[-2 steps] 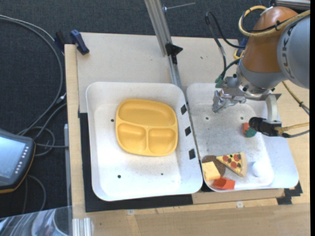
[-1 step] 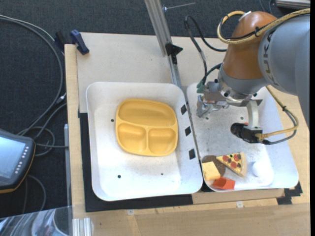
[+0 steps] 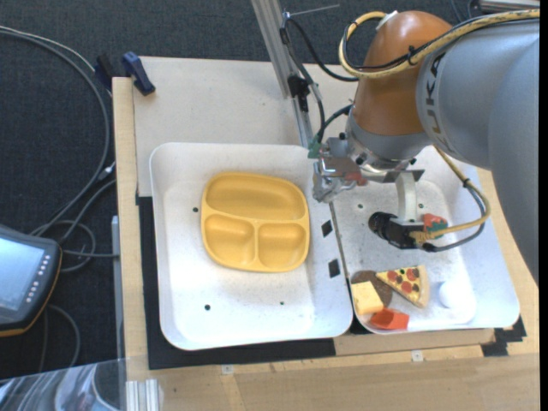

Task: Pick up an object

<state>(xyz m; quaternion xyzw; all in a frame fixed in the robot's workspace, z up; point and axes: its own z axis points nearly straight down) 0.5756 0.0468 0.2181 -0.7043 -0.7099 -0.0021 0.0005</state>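
Note:
My gripper (image 3: 324, 181) hangs below the orange-banded wrist, over the far end of the ridge between the two bins. Nothing shows in it. In the right bin (image 3: 479, 255), the near corner holds a toy pizza slice (image 3: 408, 283), a yellow cheese block (image 3: 366, 298), a red piece (image 3: 390, 319), a brown piece (image 3: 366, 277) and a white egg-like ball (image 3: 454, 294). They lie well nearer the camera than the gripper. A small red and green piece (image 3: 434, 222) lies right of the gripper. A yellow divided plate (image 3: 255, 222) lies in the left bin (image 3: 175, 255).
A slanted aluminium post (image 3: 276, 32) rises behind the bins, close to the wrist. A blue clamp (image 3: 137, 72) sits on the bench's far left corner. Cables and a tablet (image 3: 21, 272) lie on the floor to the left. Bare bin floor lies around the plate.

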